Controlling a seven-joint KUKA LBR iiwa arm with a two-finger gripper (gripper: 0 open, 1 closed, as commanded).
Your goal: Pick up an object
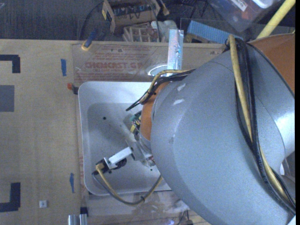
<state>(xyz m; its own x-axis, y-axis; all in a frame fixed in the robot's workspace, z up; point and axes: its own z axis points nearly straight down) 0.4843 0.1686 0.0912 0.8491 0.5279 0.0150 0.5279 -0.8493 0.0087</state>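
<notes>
Over one white bin (pixel 90 125) hangs one grey arm (pixel 211 139).

PLACE: you are working in a robotics lab | SIGNS: blue-taped pale plywood bench (pixel 37 139) | cluttered brown cardboard box (pixel 129 11) sitting behind

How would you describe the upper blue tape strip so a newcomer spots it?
Find the white bin on the wooden bench. Just beyond its upper-left corner, a blue tape strip lies on bare wood. Its twin sits by the bin's lower-left corner; this one is beside red lettering.
</notes>
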